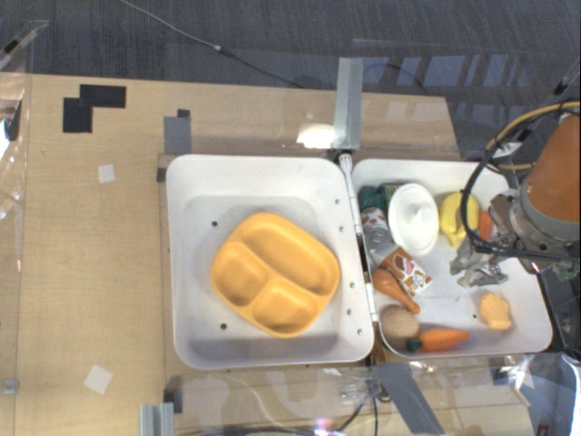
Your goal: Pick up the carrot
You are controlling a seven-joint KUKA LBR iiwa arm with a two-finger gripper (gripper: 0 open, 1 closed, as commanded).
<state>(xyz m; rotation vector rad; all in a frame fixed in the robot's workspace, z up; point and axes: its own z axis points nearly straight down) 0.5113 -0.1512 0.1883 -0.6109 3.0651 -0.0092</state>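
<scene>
The carrot (443, 339), orange with a green stalk end pointing left, lies flat along the front wall of the right bin (536, 334). My gripper (477, 266) hangs over the right part of that bin, behind and to the right of the carrot and well apart from it. Nothing shows held in it. The grey arm with its orange band (556, 175) comes in from the right edge.
In the right bin lie a second orange tapered piece (396, 290), a small carton (408, 271), a brown round item (396, 321), a white bowl (413, 216), a yellow fruit (457, 216) and a pale orange lump (495, 311). The left bin (191, 198) holds a yellow divided plate (275, 272).
</scene>
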